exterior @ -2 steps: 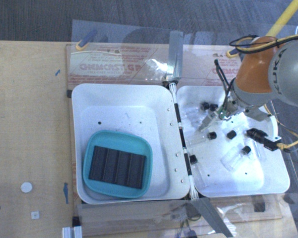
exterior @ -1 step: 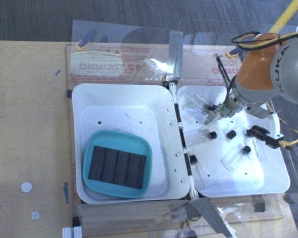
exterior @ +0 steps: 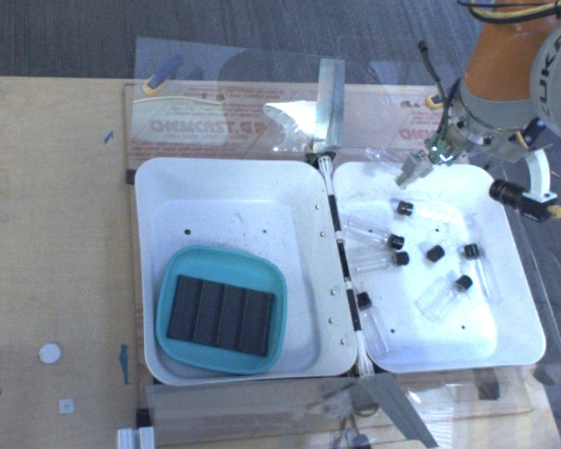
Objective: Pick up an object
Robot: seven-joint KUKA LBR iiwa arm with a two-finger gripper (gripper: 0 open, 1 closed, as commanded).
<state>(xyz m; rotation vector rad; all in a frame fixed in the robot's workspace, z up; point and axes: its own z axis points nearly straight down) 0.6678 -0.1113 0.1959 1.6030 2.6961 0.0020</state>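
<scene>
In the camera view, we are looking down on two white bins sitting side by side on the surface. We are taking the right bin (exterior: 505, 344) as our landmark. The arm (exterior: 510, 59) is reaching over its far rim, and the gripper (exterior: 417, 172) is hanging just above the bin's far-left corner, tilted down and toward the left bin (exterior: 159, 195).

We cannot tell how far the gripper is open, and we are seeing nothing between its fingers, so we are judging it to be carrying nothing.

Several clear vials with black caps are lying scattered on the right bin's floor. The nearest vial (exterior: 421, 210) is resting just on the near side of the gripper, in the bin's far-left part. Its black cap is pointing toward the left bin, and its long axis is running roughly across the bin, left to right, as far as the clear glass lets us judge. That places the vial a short way toward the bin's centre from the gripper, so we are expecting a small shift inward and a descent.

In the left bin, a teal tray (exterior: 173, 274) is holding a dark ribbed block (exterior: 220, 316).
</scene>
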